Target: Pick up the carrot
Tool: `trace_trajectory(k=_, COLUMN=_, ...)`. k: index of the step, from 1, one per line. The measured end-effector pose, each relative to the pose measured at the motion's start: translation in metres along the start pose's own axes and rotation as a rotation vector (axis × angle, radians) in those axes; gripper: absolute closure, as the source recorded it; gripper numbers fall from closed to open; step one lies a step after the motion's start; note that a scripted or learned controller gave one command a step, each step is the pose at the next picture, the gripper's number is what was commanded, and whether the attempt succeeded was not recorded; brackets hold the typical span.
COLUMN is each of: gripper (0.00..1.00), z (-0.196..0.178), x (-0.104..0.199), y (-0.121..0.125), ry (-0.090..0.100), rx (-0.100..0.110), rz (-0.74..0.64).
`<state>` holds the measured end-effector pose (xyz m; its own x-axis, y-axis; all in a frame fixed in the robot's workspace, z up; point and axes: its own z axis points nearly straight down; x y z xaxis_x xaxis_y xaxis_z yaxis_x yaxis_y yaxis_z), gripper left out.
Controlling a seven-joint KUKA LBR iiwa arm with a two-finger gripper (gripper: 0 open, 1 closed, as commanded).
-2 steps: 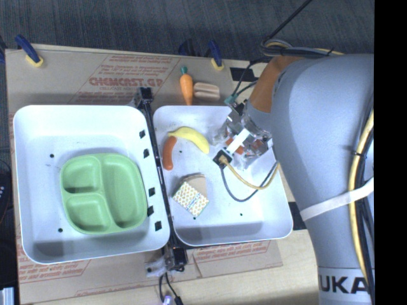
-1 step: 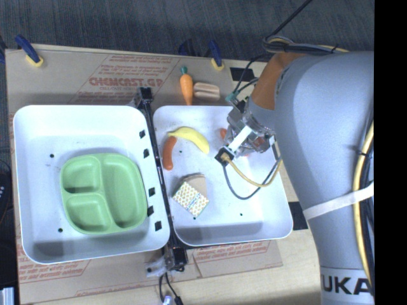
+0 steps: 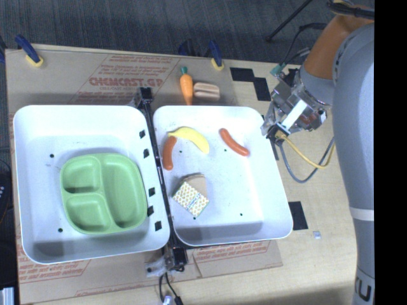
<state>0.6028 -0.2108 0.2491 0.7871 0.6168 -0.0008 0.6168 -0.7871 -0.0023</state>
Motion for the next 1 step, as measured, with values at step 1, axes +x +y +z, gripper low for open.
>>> trace_trajectory(k=1, gripper=1.0, z=-0.0829, x=0.0367, y=0.0238, ry=0.0, rx=0.001, rz=0.165)
